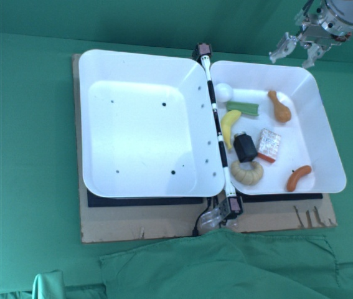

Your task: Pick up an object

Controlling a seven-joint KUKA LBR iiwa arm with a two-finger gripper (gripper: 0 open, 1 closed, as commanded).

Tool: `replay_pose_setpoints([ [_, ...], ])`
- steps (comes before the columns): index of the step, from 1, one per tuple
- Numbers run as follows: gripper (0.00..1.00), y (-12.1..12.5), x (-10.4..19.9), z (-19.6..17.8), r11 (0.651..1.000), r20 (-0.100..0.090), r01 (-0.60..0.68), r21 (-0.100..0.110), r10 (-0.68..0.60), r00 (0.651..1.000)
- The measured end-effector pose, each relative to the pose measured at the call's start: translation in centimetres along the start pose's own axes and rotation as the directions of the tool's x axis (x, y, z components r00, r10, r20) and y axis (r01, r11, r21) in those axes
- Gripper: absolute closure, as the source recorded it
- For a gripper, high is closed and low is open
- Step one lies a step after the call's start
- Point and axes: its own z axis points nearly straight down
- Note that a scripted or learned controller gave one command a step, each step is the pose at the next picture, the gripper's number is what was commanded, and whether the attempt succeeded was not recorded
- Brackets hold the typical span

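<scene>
My gripper [296,51] hangs open above the far edge of the right bin [327,143], its two fingers spread with nothing between them. Below it in that bin lie an orange drumstick-shaped toy [280,106], a white ball [223,92], a green flat piece [243,108], a yellow banana [229,126], a black block [245,147], a small red-and-white packet [269,144], a tan ridged croissant [247,172] and an orange sausage [299,178]. The drumstick toy is the nearest object to the gripper.
The left bin [144,129] sits beside the right one, split from it by a black-and-white striped bar [216,117]. Both rest on a cardboard sheet [120,229] over green cloth. A green fabric fold [226,263] lies at the front.
</scene>
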Motion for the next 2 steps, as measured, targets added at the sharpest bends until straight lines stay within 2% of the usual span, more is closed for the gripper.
replay_pose_setpoints([
  [1, 0.0, -0.4, 2.1, 9.0, 1.0, -0.002, 0.0, 0.01, 0.0, 1.0],
  [2, 1.0, -0.2, 2.5, 7.7, 1.0, -0.012, 0.001, 0.009, -0.001, 1.0],
])
